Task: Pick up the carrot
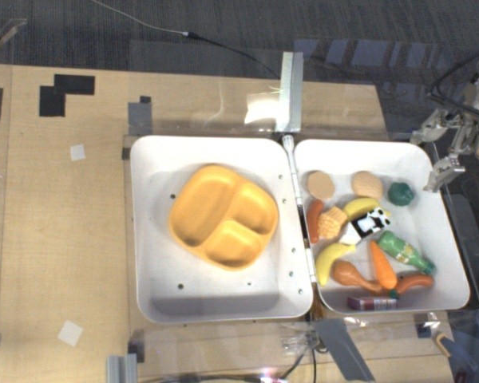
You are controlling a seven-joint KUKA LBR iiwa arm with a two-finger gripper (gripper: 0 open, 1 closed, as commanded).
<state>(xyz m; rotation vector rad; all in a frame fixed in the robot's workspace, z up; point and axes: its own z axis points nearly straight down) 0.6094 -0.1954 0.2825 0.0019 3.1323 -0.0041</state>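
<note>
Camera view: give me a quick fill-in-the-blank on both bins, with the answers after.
1. The yellow divided plate lies in the ____ bin of the camera view.
2. The carrot lies in the ____ bin, among the other toy foods.
3. The tool sits at the right bin's far right corner, ____ from the carrot.
4. The green ball lies near that bin's far ____ corner.

Missing words: left; right; apart; right
</note>
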